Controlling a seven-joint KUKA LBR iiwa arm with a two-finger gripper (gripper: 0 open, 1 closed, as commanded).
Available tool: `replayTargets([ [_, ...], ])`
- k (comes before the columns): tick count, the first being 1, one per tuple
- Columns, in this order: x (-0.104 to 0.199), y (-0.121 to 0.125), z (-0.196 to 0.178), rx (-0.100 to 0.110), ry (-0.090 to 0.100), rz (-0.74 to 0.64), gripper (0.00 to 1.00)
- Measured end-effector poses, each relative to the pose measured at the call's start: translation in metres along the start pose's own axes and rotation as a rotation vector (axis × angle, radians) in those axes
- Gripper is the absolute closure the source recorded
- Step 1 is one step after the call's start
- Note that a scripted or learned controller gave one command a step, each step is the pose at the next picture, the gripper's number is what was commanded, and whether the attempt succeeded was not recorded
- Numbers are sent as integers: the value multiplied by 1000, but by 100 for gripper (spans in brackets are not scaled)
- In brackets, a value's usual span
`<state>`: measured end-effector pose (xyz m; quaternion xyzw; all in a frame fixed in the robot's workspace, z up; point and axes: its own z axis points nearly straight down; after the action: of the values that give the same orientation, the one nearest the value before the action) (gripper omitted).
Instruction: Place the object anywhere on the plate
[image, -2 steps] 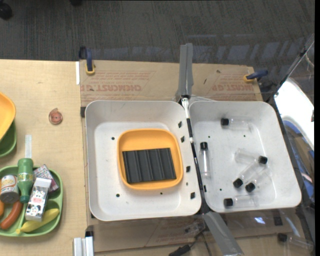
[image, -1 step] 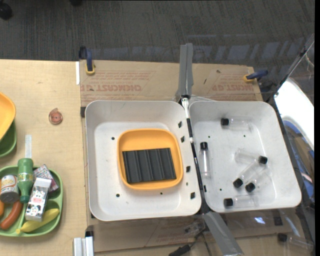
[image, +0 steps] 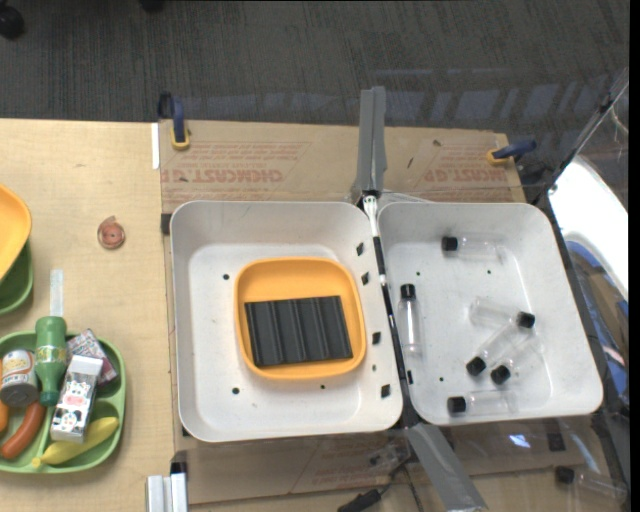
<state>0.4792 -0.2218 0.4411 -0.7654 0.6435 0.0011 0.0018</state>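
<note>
Clear vials (image: 497, 345) lie loose in the right bin (image: 560, 250); the yellow plate (image: 300, 275) waits in the left bin (image: 200, 300).
I judge them light, stiff, slick and prone to roll, so I'd pinch one mid-barrel, not by its black cap. I can't tell my end effector's state.

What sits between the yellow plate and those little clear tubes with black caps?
In the camera view, the two bins' adjoining walls separate the yellow plate from the tubes; one tube lies just beyond them.
</note>
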Motion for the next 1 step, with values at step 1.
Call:
replayTargets([
  [1,-4,-1,0,0,0,-227,0],
])
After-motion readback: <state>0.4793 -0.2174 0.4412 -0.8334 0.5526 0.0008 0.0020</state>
